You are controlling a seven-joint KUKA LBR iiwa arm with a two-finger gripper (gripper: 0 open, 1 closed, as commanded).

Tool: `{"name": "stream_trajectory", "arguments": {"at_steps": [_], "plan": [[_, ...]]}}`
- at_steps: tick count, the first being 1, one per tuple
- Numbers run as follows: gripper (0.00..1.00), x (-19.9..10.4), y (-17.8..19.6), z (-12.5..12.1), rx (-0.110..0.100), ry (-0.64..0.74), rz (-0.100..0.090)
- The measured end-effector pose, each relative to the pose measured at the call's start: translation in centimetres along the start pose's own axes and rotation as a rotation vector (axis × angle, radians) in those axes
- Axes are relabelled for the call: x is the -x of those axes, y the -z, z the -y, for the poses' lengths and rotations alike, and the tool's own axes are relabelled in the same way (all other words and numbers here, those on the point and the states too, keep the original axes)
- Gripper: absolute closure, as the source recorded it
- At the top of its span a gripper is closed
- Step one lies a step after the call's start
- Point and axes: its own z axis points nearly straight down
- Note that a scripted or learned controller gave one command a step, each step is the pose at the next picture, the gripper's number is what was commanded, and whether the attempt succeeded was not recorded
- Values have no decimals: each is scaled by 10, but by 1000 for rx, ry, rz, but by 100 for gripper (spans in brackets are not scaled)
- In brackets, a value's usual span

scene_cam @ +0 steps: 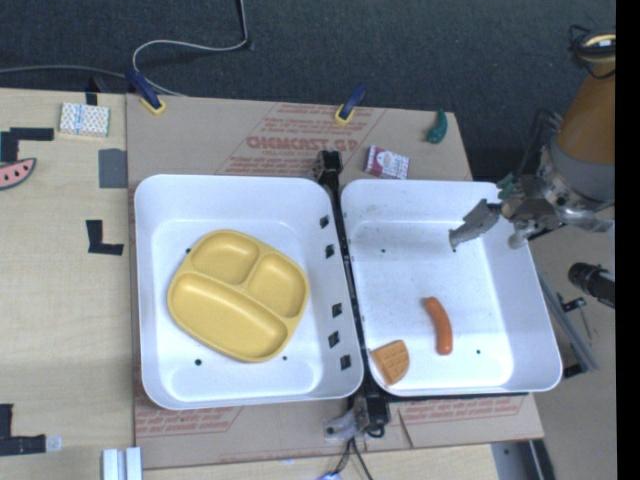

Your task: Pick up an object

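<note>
1. the gripper hangs over the upper right part of the right bin, reaching in from the right side, with the grey arm behind it.
2. its jaws stand apart with nothing between them: one finger points down-left toward the bin floor, the other sits closer to the wrist.
3. the sausage (orange, slightly curved) lies on the floor of the right bin, below the gripper and a little to its left, well apart from the fingertips.
4. a small piece of toast rests in the lower left corner of the same bin, near the sausage but not touching it, and farther from the jaws.
5. the left bin holds a yellow divided plate, lying flat, across the divider from the gripper.
6. both bins sit on a cardboard sheet, where a small red and white packet lies just above the right bin's upper left corner.
</note>
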Motion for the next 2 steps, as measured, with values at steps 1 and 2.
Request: {"name": "stream_trajectory", "arguments": {"at_steps": [1,2], "plan": [[0,46,-118,23,-2,-2,-1],[0,47,-189,32,4,-1,0]]}}
